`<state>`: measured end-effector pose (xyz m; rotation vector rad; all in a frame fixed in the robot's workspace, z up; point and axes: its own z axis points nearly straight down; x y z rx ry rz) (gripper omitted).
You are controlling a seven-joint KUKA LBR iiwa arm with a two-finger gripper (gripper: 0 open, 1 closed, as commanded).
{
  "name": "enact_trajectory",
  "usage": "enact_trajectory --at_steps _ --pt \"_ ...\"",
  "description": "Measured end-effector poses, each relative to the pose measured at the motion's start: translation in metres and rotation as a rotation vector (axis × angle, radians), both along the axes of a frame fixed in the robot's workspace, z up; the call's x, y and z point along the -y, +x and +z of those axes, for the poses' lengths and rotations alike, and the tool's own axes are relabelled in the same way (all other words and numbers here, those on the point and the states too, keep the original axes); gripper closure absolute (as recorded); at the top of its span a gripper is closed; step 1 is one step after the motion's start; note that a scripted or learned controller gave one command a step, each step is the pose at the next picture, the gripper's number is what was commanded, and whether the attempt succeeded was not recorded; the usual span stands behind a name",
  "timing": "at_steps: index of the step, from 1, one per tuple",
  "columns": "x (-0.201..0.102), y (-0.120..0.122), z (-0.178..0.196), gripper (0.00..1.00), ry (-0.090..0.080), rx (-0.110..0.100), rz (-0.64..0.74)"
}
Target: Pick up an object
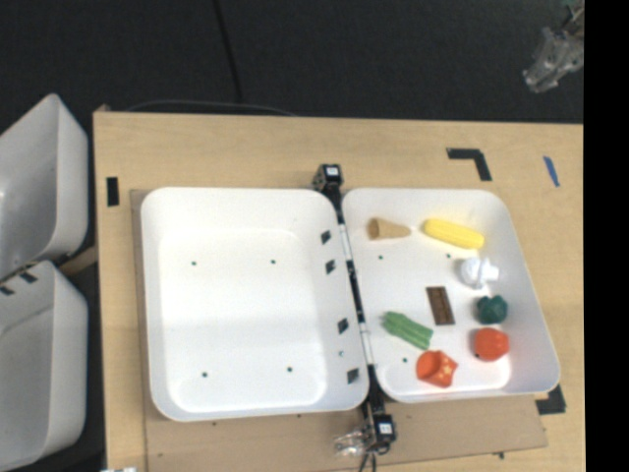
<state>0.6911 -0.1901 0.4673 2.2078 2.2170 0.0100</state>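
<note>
Up at the top right, over dark floor and well apart from both bins: pale grey two-finger gripper point(552, 55), blurred; cannot tell whether released or clenched.

Down in the shallow white right bin point(393, 273), all lying loose:
- tan cone-shaped piece point(388, 229) beside yellow corn cob point(453, 232)
- small white lump point(479, 271)
- brown flat bar point(441, 306)
- dark green round piece point(491, 310) just above red tomato point(490, 343)
- green elongated vegetable point(407, 329)
- orange-red pepper point(436, 368)

Alongside, touching at the shared edge: shallow white left bin point(236, 303).
</note>
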Motion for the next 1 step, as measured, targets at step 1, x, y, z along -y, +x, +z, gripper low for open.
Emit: enact_trajectory --at_steps 1 --pt "0.0014 -0.0823 -0.1183 1.00 0.006 -0.027 -0.008"
